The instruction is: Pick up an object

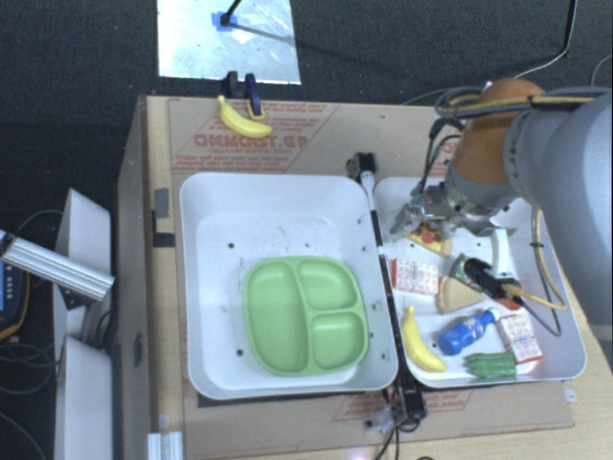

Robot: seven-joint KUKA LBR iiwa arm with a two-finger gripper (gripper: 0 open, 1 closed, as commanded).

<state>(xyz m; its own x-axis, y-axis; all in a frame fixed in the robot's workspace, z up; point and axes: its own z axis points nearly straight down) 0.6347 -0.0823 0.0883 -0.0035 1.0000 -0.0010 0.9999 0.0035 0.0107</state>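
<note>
My gripper (424,220) hangs low over the far left corner of the right bin (573,353), reaching in from the right. Just under it lies a small orange and yellow piece (433,242); I cannot tell whether they touch. Further forward in this bin lie a red and white packet (415,276), a tan wedge (457,297), a yellow banana (420,339), a blue bottle (467,332), a green bundle (489,364) and a second red and white packet (520,339).
The left bin (206,257) holds a green divided plate (306,314). Another banana (241,119) lies on the cardboard behind the bins, beside a blue clip (252,92). The divider between the bins (378,257) runs close to the gripper's left.
</note>
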